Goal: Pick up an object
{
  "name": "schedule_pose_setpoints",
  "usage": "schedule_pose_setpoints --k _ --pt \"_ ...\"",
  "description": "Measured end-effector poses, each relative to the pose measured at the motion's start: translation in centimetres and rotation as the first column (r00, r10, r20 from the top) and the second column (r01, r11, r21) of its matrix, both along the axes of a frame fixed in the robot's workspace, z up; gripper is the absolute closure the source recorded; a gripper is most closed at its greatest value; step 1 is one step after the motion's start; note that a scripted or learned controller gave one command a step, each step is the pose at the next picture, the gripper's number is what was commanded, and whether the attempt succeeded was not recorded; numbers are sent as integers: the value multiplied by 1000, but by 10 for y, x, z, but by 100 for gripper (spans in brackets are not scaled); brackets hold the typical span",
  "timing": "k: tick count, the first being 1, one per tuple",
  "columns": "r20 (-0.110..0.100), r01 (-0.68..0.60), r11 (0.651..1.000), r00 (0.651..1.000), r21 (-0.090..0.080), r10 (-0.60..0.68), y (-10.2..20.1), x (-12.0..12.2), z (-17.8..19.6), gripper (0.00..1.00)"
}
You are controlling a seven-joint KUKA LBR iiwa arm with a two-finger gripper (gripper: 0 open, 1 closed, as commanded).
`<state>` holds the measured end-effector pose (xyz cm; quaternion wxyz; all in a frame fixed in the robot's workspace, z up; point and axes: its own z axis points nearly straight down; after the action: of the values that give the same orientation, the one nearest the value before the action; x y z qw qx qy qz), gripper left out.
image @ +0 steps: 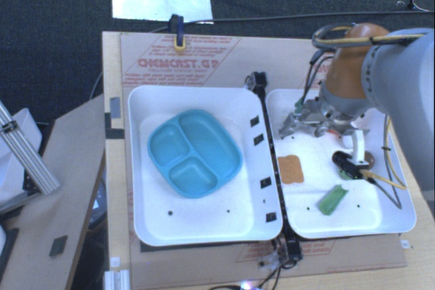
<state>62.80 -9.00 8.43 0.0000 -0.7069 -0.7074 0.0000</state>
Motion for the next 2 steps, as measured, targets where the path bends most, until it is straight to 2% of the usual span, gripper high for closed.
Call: schedule_pose_setpoints --k 1,2 --pt "3 0 1000 1000 0 0 0 1 12 100" --pt "6 -3 1000 1000 0 3 4 6 57 100"
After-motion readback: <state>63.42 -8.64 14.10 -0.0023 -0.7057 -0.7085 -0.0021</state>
